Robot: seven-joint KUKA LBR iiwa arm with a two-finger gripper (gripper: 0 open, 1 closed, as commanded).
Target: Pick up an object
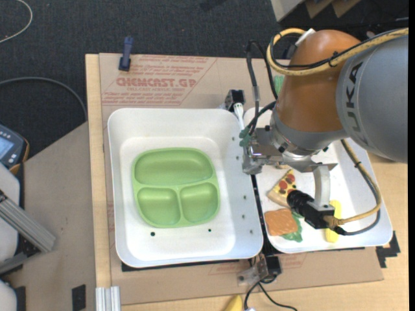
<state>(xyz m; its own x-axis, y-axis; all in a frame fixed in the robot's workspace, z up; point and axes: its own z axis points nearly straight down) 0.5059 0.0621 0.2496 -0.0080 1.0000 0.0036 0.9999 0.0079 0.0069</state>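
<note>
Gripper [262, 157] over right bin [378, 218] on cardboard [162, 92], dark carpet [130, 11] beyond.

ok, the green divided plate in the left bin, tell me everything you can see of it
The green plate is a pale green rounded rectangle, smooth and plastic-looking, with a raised rim and three wells: one long well on the far side and two smaller ones side by side on the near side. It lies flat, right way up, near the middle of the floor of the left bin, clear of all four walls. Nothing lies in its wells. It touches only the bin floor.
</note>
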